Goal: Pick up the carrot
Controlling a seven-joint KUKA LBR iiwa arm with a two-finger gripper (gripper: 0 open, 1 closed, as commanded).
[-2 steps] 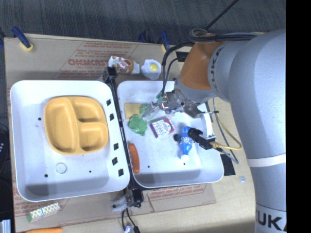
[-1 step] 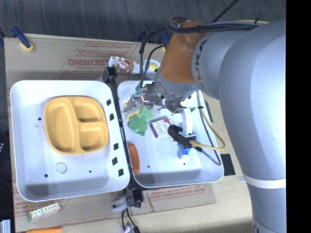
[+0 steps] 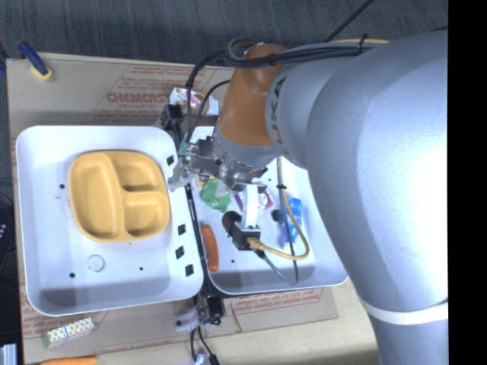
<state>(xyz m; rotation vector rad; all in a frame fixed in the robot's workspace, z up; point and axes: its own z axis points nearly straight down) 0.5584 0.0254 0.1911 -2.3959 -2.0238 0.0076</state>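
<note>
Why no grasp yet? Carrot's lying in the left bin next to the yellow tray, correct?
Not quite. The carrot lies in the right bin, along its left wall, as the camera view shows. The yellow tray sits in the left bin, across the divider from the carrot.

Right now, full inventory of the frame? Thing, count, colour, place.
Bins: 2, white, side by side on the bench.
Divided plate: 1, yellow, in the left-hand bin.
Carrot: 1, orange, right-hand bin, along its left wall.
Green item: 1, green, right-hand bin, under the wrist; type unclear.
Blue item: 1, blue, right-hand bin, beside the arm.
Cardboard: 1, brown, red print, under the bins.
Arm: 1, grey with orange band, reaching in from the right.
Gripper: 1, over the right-hand bin, above the carrot's end.
</note>
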